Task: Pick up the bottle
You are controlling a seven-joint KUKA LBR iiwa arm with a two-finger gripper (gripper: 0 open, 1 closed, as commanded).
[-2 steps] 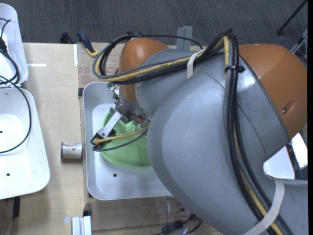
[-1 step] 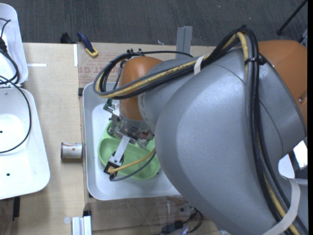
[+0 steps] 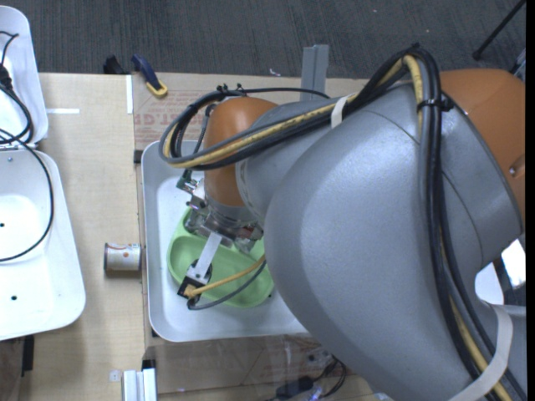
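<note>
Cannot tell where the bottle lies; much of the right bin (image 3: 163, 215) hidden under the wrist and the big grey arm (image 3: 376, 241). On the wooden bench (image 3: 92, 140), at 9 o'clock from that bin and just beside its left wall, a small grey cylinder with a brown end (image 3: 123, 257), lying on its side; too small to say whether a bottle or not.

Inside the right bin, toward its 6 o'clock edge, a pale green bowl (image 3: 182, 256), upright and partly covered from above. Over the bowl's 12 o'clock rim, the gripper (image 3: 219, 228), pointing down into the bin; cannot tell whether touching the bowl. Cannot tell either whether the gripper stands apart or together, hidden as it is beneath its own metal body and the orange wrist (image 3: 238, 140).

Under the right bin, showing at its 11 o'clock corner, a cardboard sheet with red print (image 3: 167, 114). Further out at 11 o'clock, on the bench's far edge, a blue-handled tool with a yellow tip (image 3: 148, 75). At 12 o'clock, a grey upright post (image 3: 315, 61) against dark carpet (image 3: 251, 15). At 9 o'clock, beyond the cylinder, the left bin (image 3: 50, 299), with a black cable (image 3: 53, 203) looping across it. From 3 to 5 o'clock, the arm's bulk, with its orange band (image 3: 493, 115) at 2 o'clock.
</note>
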